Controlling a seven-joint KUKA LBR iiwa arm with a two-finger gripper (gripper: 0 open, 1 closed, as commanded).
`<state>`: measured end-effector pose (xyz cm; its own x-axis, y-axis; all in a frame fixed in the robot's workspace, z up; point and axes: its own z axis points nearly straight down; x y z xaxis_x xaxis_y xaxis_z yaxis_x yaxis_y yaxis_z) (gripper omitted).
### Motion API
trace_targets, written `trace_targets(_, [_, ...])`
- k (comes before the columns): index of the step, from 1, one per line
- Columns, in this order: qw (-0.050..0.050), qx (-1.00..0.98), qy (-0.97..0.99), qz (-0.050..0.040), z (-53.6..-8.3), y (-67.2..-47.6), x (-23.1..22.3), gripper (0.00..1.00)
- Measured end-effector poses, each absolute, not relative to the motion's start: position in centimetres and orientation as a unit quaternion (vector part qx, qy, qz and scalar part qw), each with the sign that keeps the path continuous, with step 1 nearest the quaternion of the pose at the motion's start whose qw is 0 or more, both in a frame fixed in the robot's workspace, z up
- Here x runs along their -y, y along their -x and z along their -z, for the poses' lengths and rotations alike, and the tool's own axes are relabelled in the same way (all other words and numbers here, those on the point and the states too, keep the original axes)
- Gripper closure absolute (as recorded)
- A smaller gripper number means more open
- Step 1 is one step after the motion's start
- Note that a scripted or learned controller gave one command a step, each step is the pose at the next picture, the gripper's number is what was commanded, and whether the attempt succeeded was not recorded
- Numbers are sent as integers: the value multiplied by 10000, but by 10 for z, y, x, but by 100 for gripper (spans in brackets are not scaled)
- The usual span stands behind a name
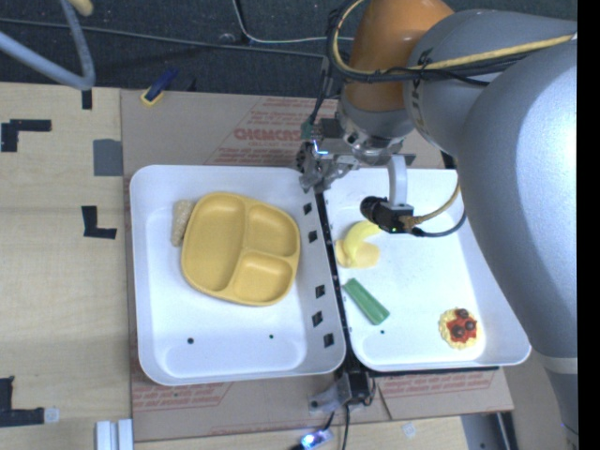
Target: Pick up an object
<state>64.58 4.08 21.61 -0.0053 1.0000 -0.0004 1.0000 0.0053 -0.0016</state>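
The gripper [317, 165] hangs over the far end of the divider between the two bins, under the orange band of the arm. In the right bin [487, 345], a pale yellow lumpy object [357, 247] lies just below and right of the gripper, apart from it. A green stick [365, 301] lies nearer the front, beside the divider. A small round yellow piece with red and dark spots [458, 327] sits at the front right. In the left bin [159, 345], a yellow divided plate [239, 248] partly covers a tan block [181, 221].
The big grey arm body [525, 157] covers the right bin's far right side. A black cable plug [384, 214] hangs just above the pale yellow object. Brown cardboard [253, 129] lies under both bins. Black clips [319, 292] line the divider.
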Motion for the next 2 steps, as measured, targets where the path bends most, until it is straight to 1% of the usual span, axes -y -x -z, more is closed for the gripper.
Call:
trace_targets(1, [4,7091,7051,-5,-216,-649,-103,100])
trace_targets(2, [7,7082,7060,-8,-216,-649,-100,0])
